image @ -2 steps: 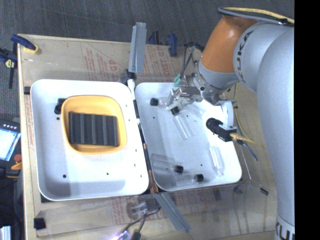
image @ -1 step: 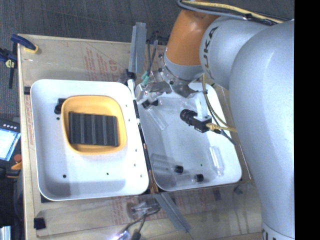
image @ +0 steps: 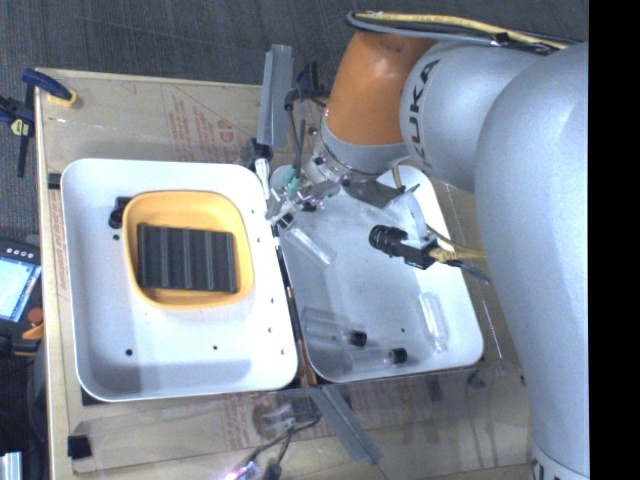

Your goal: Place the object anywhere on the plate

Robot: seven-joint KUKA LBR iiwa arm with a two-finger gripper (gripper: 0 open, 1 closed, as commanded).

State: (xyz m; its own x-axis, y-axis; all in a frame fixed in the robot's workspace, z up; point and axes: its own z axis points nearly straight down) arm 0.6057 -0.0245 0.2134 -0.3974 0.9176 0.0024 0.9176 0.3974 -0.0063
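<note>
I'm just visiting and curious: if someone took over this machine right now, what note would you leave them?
Gripper: above the upper left corner of the right bin, by the divide; whether it holds anything is unclear.
Yellow plate: in the left bin, dark ribbed panel at its middle.
Clear vials: lying in the right bin's lower part.
Done: no vial on the plate yet.
Left: grasp one, carry it over, set it on the plate.

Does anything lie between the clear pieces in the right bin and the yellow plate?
Only the bins' adjoining rims lie between the clear pieces and the yellow plate. A dark ribbed insert covers the plate's middle, leaving its border bare. The gripper hangs beside those rims.
</note>
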